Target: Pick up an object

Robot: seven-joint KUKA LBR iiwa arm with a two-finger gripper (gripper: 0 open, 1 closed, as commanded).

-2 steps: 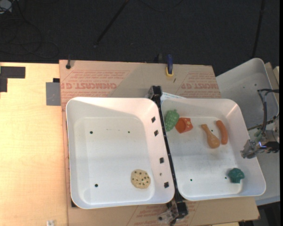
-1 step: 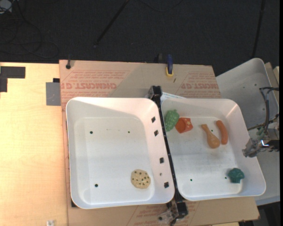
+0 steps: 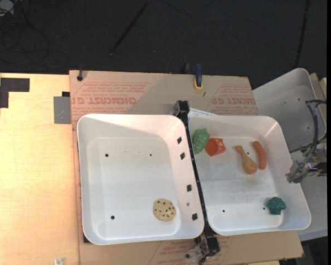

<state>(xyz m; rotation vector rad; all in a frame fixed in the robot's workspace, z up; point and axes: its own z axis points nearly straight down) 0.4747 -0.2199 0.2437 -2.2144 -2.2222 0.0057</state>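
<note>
Pale wooden worktop (image 3: 27, 164) carries two white bins. Candidates in right bin (image 3: 248, 225): green leafy toy (image 3: 201, 140), orange block (image 3: 215, 147). End effector (image 3: 304, 170) at right edge, grip state unclear. Approach pending; next move: descend over target.

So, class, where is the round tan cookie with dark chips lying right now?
The round tan cookie with dark chips lies alone in the left white bin, near its front right corner, close to the black divider between the bins.

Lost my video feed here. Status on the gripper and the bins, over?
Gripper at right bin's right edge, outside it, holding nothing visible. Cookie alone in left bin. Right bin: sausage, drumstick, greens. Nothing blocking.
</note>
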